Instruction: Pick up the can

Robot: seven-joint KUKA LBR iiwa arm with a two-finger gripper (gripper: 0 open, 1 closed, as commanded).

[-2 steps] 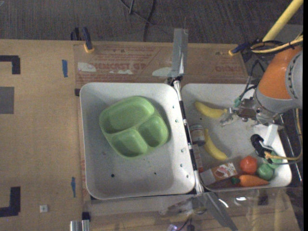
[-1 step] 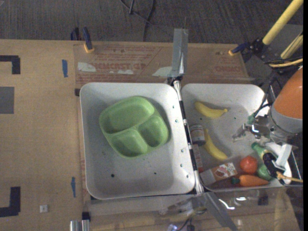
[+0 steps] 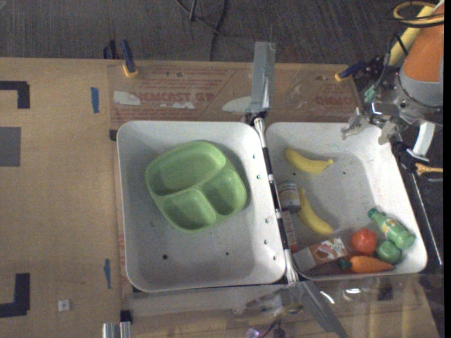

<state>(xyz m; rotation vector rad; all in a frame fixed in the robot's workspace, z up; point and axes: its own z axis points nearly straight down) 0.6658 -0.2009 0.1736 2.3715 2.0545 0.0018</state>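
can still in the bin, gripper up at the far right corner

gripper [image 3: 368, 127] sits over the upper right rim of the right bin [image 3: 352, 162], fingers spread apart, nothing between them. arm's orange band [image 3: 427, 55] is at the frame's right edge.

can [image 3: 288, 196] lies on its side against the right bin's left wall, just beside the divider, well apart from the gripper. two bananas [image 3: 308, 161] near it, one above, one lower right. carton [image 3: 323, 253], tomato [image 3: 364, 241], carrot [image 3: 370, 264] and green bottle [image 3: 392, 229] bunch in the near right corner. left bin [image 3: 141, 252] holds a green divided plate [image 3: 196, 184].
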